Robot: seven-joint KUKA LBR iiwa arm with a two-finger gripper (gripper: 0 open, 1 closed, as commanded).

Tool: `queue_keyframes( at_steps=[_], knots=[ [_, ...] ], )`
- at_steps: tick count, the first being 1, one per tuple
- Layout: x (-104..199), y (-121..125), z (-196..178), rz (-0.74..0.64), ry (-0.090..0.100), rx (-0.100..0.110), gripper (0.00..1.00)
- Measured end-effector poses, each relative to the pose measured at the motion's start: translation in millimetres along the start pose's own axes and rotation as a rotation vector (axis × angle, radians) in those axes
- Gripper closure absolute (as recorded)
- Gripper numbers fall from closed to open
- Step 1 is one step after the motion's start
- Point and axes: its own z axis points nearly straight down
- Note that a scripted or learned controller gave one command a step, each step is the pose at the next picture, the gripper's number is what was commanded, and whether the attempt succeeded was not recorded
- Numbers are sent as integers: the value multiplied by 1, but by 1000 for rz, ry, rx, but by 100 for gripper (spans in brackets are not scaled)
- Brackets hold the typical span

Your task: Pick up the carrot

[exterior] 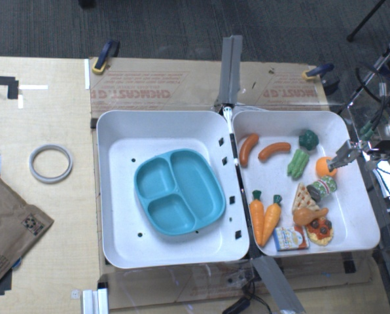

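Two orange carrots with green tops lie side by side at the lower left of the right bin [358, 241]: one carrot [256, 218] close to the bin's left wall and a second carrot [271, 218] leaning against it. My gripper [344, 154] reaches in over the right bin's right wall. It hovers by an orange fruit [323, 167], well to the right of and beyond the carrots. Nothing shows in its grasp.
The right bin also holds two sausages [248, 148] [274, 150], broccoli [307, 139], a green vegetable [298, 163], a small can [322, 188], a pizza slice [303, 197] and a small carton [289, 239]. A blue divided plate [180, 191] lies in the left bin [116, 241].
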Motion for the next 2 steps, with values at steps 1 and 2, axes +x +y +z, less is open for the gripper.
queue_keyframes(
  at_steps=[1,2],
  knots=[
    [53,3,97,-149,0,0,0],
    [71,-20,184,-136,-3,-18,0]
  ],
)
